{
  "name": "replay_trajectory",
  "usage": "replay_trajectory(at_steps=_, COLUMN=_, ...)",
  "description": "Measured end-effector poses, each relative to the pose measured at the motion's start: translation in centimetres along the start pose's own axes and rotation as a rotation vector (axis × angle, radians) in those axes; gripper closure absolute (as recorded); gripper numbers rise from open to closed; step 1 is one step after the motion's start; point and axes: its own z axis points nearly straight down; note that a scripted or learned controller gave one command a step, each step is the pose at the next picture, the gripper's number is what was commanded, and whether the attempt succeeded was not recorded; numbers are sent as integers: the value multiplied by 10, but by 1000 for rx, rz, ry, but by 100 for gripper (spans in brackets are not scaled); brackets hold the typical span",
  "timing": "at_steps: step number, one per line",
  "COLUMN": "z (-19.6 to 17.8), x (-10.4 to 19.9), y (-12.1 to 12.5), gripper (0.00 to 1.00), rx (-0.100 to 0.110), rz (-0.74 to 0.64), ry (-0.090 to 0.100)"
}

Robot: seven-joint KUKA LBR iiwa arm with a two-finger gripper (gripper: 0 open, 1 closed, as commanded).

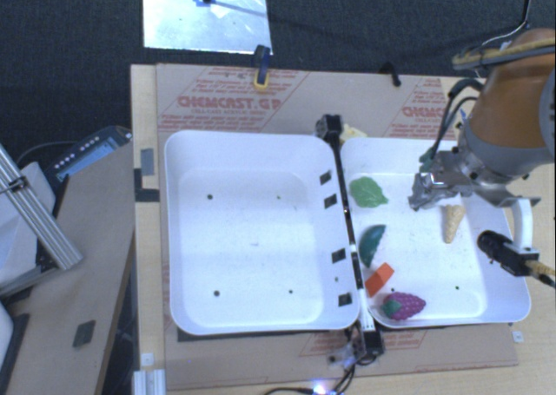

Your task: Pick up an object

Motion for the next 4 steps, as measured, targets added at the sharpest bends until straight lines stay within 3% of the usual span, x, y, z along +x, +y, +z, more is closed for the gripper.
replay_trajectory(at_steps=1, z=-263, x=-24, y=7, gripper=100, rx=-25, rz=-8, ry=-2)
replay_trajectory(at_steps=2, z=-96, x=21, y=-33, gripper=100, rx=12, rz=-9, ry=5)
replay_trajectory(at_steps=3, z=20, x=-29, y=-43, gripper=100, rx=5, rz=0, ry=2)
replay_trajectory(at_steps=4, z=82, x=-17, y=-44, gripper=100, rx=2, rz=-6, ry=3)
